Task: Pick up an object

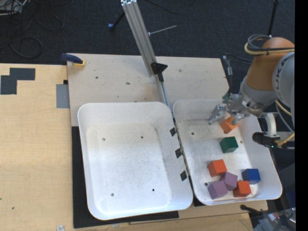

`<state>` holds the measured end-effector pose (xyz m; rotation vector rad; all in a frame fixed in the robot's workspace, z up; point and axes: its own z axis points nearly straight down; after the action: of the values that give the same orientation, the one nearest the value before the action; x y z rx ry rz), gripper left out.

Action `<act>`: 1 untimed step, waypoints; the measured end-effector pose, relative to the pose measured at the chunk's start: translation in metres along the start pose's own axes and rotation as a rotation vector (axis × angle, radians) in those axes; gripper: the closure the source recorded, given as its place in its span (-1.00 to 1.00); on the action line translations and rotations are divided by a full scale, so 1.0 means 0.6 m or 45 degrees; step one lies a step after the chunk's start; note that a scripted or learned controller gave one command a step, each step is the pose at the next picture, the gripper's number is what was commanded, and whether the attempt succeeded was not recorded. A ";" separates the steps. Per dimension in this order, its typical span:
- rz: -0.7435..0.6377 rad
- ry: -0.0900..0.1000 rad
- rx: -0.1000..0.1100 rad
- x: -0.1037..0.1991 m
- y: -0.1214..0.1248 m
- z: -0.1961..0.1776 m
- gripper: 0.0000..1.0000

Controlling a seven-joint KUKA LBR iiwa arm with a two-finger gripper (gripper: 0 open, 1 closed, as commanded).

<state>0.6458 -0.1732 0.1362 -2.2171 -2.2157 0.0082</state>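
Observation:
My gripper hangs over the far end of the right bin, and its grey fingers look spread apart. A tilted orange block lies right below and between them; I see no finger pressing on it. Further toward the front of this bin lie a green block, an orange-red block, two purple blocks, a blue block and another orange block.
The left bin stands beside the right one, with black clips along the shared rim. A slanted aluminium bar rises behind the bins. The grey and orange arm comes in from the right.

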 end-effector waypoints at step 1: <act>0.002 -0.001 -0.008 -0.002 0.002 -0.023 1.00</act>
<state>0.6473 -0.1741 0.1501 -2.2222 -2.2175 0.0029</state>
